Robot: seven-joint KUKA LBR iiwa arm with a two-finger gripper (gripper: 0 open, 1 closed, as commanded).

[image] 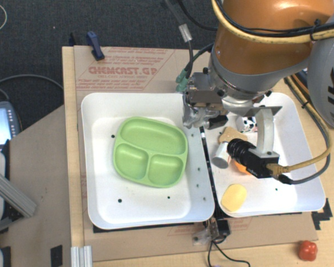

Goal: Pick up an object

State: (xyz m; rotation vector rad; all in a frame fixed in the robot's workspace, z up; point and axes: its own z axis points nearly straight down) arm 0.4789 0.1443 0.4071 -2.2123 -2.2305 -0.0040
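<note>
The gripper (196, 118) hangs over the right bin (300, 196), at its left edge, beside the green plate (150, 152); open or closed, I cannot tell.

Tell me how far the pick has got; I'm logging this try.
Done: the gripper sits low over the right white bin, by the divider between the bins. In hand: nothing visibly gripped. The pale yellow round object lies in that bin; the green three-compartment plastic plate lies flat in the left white bin. Left: the grasp and lift, it seems.
</note>
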